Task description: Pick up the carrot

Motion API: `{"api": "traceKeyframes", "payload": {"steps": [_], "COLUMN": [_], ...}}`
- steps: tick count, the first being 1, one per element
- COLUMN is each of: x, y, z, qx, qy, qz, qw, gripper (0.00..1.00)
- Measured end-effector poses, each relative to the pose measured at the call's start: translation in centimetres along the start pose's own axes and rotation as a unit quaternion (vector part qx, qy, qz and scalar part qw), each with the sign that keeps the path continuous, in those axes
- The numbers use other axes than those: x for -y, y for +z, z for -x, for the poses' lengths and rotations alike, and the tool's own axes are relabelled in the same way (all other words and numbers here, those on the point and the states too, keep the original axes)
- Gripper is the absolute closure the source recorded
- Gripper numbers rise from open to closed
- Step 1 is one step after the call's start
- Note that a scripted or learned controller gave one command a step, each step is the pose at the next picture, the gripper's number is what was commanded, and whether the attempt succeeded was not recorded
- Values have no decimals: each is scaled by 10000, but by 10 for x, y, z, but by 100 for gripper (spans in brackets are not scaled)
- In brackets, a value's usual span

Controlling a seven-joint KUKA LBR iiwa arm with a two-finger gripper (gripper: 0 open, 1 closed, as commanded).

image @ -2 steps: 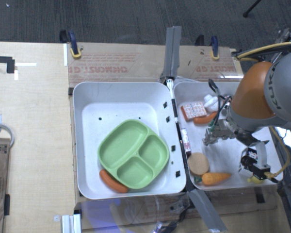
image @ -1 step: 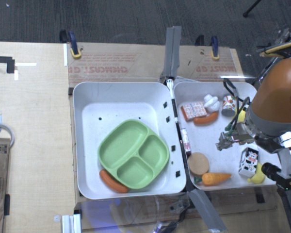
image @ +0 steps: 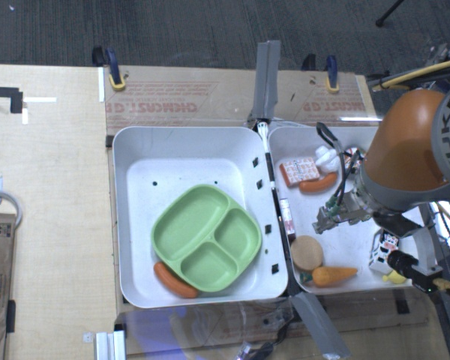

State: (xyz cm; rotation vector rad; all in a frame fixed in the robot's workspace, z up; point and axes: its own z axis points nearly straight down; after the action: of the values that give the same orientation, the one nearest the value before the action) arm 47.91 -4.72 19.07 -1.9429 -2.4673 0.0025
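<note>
The gripper [image: 331, 217] is hovering over the right bin [image: 360, 130], its opening impossible to tell; the carrot [image: 333, 276] is lying near the front wall, beside a round bun [image: 307, 253]; descending squarely across its middle seems wise.

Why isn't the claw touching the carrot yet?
Apart. The camera view shows white bin floor between the claw and the carrot, which lies lower.

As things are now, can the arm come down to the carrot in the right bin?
Probably yes. The carrot lies uncovered near the front wall of the right bin, though the round tan item sits close beside it.
</note>
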Motion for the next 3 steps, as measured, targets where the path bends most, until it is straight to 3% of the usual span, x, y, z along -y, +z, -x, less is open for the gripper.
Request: {"api": "traceKeyframes", "payload": {"steps": [1, 2, 3], "x": [-2, -16, 2], "y": [0, -47, -4], "z": [-11, 66, -4], "qx": [1, 6, -9], "qy": [-1016, -943, -1469], "qz": [6, 3, -18], "qw": [9948, 9955, 9891], "gripper": [100, 100, 100]}}
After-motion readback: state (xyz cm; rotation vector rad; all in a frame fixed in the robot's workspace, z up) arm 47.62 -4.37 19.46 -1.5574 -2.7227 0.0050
